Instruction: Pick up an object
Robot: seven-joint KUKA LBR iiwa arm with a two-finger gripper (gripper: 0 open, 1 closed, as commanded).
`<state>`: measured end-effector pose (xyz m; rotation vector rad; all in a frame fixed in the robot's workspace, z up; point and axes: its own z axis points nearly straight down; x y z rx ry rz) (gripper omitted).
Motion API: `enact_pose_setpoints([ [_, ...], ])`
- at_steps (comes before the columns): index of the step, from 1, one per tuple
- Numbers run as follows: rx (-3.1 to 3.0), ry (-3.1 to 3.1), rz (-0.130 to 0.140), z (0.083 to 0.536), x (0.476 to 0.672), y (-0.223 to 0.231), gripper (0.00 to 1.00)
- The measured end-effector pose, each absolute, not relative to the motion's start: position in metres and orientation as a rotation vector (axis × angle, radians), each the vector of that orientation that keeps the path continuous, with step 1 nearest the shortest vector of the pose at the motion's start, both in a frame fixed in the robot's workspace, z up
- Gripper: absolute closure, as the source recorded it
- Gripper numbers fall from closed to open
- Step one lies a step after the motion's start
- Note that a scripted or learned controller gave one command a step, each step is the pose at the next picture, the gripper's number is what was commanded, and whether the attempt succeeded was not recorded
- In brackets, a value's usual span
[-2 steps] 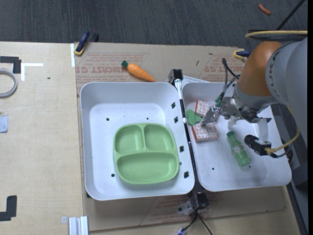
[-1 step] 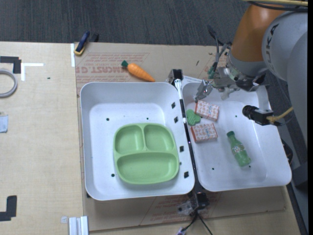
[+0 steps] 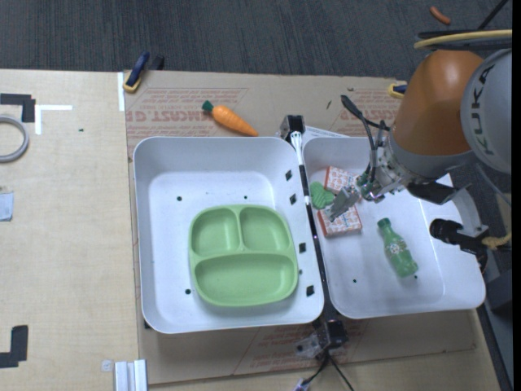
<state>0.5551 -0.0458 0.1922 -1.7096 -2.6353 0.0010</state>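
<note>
Jaws [image 3: 346, 202] low in the right bin [image 3: 456, 296], spread unclear, tips over a flat red-and-white patterned box [image 3: 345, 218], contact not discernible; small green piece [image 3: 320, 195] just left of them, glossy green plastic bottle [image 3: 397, 249] right and nearer, smooth three-compartment green plate [image 3: 242, 256] far left.

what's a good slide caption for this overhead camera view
Gripper low over a red box in the right bin, green bottle nearby; green plate in the left bin.
</note>
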Motion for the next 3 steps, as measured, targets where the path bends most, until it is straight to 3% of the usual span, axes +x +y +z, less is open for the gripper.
enact_pose_setpoints([
  [1, -1.665, -2.666, 0.0, 0.192, 0.616, 0.031, 0.0],
  [2, -1.437, -2.794, 0.0, 0.192, 0.573, -0.034, 0.0],
  [3, -1.236, -2.891, 0.0, 0.192, 0.611, 0.013, 0.0],
])
